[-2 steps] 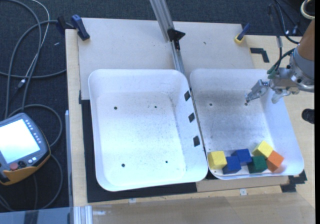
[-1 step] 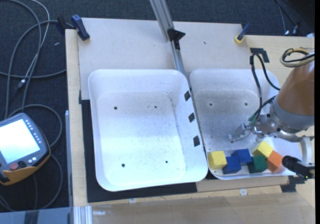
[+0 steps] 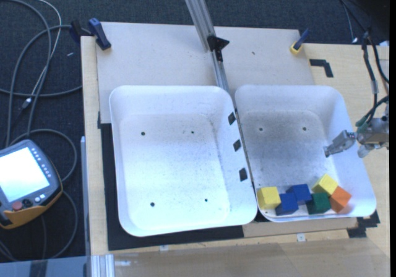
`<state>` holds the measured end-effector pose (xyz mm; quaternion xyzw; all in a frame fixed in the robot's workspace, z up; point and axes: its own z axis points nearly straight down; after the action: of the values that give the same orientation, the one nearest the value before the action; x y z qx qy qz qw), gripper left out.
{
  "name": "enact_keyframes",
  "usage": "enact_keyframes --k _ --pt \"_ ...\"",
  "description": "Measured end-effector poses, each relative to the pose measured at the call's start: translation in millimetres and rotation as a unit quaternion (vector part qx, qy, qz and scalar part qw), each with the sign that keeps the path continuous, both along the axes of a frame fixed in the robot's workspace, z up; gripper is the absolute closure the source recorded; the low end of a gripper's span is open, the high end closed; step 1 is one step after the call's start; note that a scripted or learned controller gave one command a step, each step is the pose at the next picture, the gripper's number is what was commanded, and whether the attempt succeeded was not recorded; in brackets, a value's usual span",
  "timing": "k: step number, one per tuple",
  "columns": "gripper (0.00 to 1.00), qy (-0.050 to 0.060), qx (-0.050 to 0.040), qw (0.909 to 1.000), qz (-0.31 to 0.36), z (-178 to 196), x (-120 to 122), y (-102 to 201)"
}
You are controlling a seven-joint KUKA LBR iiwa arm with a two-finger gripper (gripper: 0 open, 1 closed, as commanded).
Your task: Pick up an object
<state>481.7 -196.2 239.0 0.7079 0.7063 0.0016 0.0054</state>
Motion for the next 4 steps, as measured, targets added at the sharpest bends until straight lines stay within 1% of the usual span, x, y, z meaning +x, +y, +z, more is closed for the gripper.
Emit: enact_keyframes --k 1,2,3,4 --pt "0.0 0.001 0.0015 1.0 0.003 44.2 33.3 14.5" --pt "1.0 0.003 0.0018 1.0 0.003 52.5 32.0 13.8" --pt "1.0 0.007 0.0051 0.9999 0.005 18.5 15.1 89.1" --pt "1.0 0.009 0.0042 0.9999 0.002 -128.6 53.1 97.9"
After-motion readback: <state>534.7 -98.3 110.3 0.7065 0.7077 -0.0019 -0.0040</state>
